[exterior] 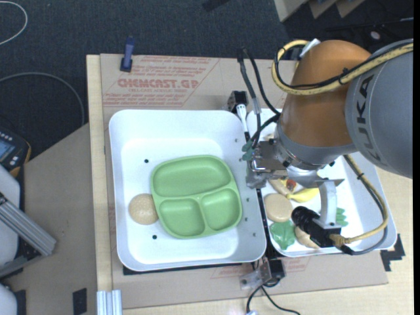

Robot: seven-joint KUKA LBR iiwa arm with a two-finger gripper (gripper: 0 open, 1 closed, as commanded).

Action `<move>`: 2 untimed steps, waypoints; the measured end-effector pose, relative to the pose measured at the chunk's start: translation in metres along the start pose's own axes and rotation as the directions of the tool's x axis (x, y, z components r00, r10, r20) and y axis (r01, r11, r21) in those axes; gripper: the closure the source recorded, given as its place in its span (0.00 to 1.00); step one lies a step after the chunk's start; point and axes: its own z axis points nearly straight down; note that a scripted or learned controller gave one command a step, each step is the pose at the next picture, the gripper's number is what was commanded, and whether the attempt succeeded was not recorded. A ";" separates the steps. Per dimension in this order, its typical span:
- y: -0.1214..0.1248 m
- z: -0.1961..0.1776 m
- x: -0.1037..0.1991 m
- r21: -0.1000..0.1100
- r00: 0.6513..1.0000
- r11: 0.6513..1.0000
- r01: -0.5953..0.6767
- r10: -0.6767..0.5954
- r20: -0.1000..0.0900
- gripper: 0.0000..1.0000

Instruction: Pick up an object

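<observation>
**Position of the gripper.** The gripper (264,170) sits low over the dividing wall between the two bins, at the left edge of the right bin (357,209). The arm (328,97) reaches in from the right and covers most of that bin. Whether the gripper is apart or together cannot be told, because the wrist housing screens it from above.

**Candidate objects.** No object is seen clamped in the gripper.
- A pale round piece (277,209) lies in the right bin, just near of the gripper and slightly to its right. It is judged the closest target.
- A yellow piece (302,193) lies to the right of the gripper, far of the round piece, with its long axis running roughly left to right.
- A green leafy piece (282,236) lies at the bin's near wall.
- In the left bin (128,169), a green divided tray (195,195) lies near the centre. A tan disc (142,209) lies just beside the tray's left edge, well apart from the gripper.

**Governing relation.** The closest objects lie to the near and right of the gripper, so the coming move likely calls for a short shift that way before any descent.

**Limits of view.** The far half of the right bin is hidden by the arm. The objects there overlap and are hard to separate. The worktop (164,84) is cut off at the right.
</observation>
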 end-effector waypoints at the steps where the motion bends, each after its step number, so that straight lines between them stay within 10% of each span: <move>1: 0.016 0.052 -0.049 0.001 1.000 1.000 -0.002 0.002 0.001 1.00; 2: 0.001 -0.021 -0.018 -0.012 1.000 1.000 0.008 -0.008 -0.003 1.00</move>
